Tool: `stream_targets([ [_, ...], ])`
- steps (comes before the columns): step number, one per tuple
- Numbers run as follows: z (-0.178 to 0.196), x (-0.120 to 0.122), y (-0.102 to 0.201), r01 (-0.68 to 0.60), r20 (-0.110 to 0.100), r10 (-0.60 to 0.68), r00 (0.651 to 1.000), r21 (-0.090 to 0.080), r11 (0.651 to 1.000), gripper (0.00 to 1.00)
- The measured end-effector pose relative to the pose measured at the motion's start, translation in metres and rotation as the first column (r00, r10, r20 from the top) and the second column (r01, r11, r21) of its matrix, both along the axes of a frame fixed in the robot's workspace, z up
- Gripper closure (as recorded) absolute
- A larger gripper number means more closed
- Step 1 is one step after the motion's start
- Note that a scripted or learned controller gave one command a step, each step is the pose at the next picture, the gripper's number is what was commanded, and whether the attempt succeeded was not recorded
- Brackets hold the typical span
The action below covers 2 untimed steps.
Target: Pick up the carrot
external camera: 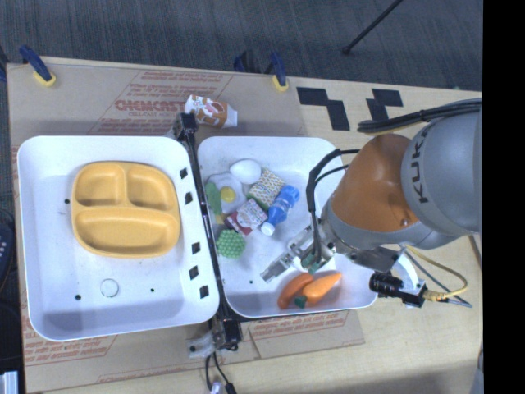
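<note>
So the carrot (310, 289) is lying near the front edge of the right bin (353, 302), orange with a green end. The hand (289, 263) sits right above it, but honestly can't tell whether it's gripping anything.

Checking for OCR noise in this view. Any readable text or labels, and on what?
"KU", cut off by the frame: on the grey arm housing.
"CHEMCAST", red print, roughly legible: on the brown sheet behind the bins.
Smaller red print under it and along the sheet's front edge: too blurred to read.
Packets in the right bin, and the pack behind the bins: print too small to read.
</note>
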<state>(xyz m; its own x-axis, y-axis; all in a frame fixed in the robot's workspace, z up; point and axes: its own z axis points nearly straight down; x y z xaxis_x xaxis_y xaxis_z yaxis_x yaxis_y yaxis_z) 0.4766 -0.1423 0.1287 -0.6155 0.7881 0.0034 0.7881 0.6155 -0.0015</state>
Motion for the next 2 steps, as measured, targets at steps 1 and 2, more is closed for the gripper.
stream_targets([
  [1, -0.015, 0.000, -0.036, 0.116, 0.002, -0.116, 0.993, -0.002, 0.993, 0.00],
  [2, -0.003, 0.000, 0.000, -0.156, -0.001, 0.156, 0.988, 0.001, 0.988, 0.00],
])
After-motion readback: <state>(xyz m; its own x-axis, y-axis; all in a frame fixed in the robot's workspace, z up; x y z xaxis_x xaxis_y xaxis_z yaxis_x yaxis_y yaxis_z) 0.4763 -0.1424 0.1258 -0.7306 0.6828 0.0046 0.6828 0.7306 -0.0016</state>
